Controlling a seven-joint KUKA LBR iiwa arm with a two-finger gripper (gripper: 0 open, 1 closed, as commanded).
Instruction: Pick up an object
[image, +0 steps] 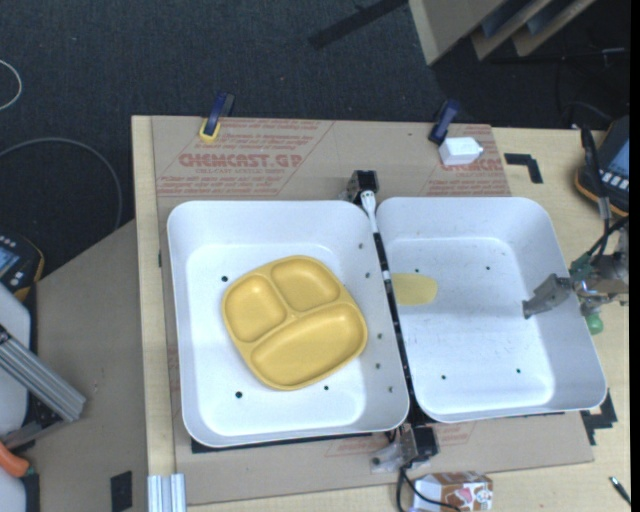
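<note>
A yellow divided plate (294, 321) with three compartments lies flat in the left bin (190, 240), slightly left of its middle. A small pale yellow flat piece (413, 289) rests on the floor of the right bin (520, 225), close to its left wall. My gripper (553, 294) reaches in over the right bin's right rim, low above the floor. It is well to the right of the yellow piece and touches neither object. Nothing can be seen held in it.
Both bins sit on a cardboard-covered board (300, 150) held by clamps (214, 116) at the back. A small white block (460, 151) lies behind the right bin. Cables and connectors (365, 190) run between the bins, and a small box (460, 492) sits at the front.
</note>
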